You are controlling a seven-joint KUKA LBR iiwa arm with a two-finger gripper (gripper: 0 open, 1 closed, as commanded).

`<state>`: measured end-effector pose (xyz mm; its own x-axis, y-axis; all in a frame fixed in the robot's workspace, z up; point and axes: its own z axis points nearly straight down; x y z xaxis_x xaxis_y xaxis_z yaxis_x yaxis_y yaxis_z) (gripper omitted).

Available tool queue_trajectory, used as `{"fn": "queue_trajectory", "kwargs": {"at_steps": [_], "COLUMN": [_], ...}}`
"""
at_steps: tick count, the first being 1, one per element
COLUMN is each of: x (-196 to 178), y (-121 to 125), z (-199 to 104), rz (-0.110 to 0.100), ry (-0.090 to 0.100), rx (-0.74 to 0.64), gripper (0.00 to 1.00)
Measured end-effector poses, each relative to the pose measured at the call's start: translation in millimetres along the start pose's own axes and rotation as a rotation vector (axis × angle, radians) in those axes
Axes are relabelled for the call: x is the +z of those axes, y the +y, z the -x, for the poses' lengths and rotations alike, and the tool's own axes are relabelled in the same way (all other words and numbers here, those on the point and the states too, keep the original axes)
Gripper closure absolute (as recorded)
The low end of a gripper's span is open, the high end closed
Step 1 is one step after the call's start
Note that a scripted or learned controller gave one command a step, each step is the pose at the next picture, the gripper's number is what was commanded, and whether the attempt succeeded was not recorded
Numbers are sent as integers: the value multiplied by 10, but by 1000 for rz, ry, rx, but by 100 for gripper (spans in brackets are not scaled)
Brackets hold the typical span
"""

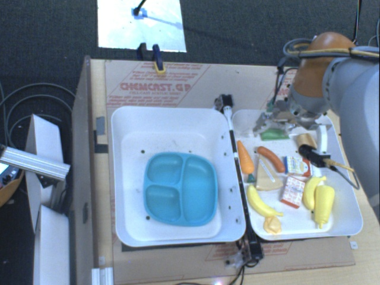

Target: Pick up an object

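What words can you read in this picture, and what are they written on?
"CHEMCAST GP" in red letters, on the brown protective sheet behind the bins; the smaller red print around it is too blurred to read.
The small red and white packet in the right bin has print on it, too small to read.
The other little box beside it also has print, too small to read.

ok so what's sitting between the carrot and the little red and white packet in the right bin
In the camera view, a sausage lies between the carrot and the red and white packet, slanted across the bin floor.
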<state>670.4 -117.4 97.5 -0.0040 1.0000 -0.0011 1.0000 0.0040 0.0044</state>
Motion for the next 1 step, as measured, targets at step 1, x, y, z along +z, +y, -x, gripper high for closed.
{"fn": "queue_trajectory", "kwargs": {"at_steps": [1], "x": [140], "y": [-729], "z": [69], "rz": [-10], "ry": [2], "rx": [6], "gripper": [0]}}
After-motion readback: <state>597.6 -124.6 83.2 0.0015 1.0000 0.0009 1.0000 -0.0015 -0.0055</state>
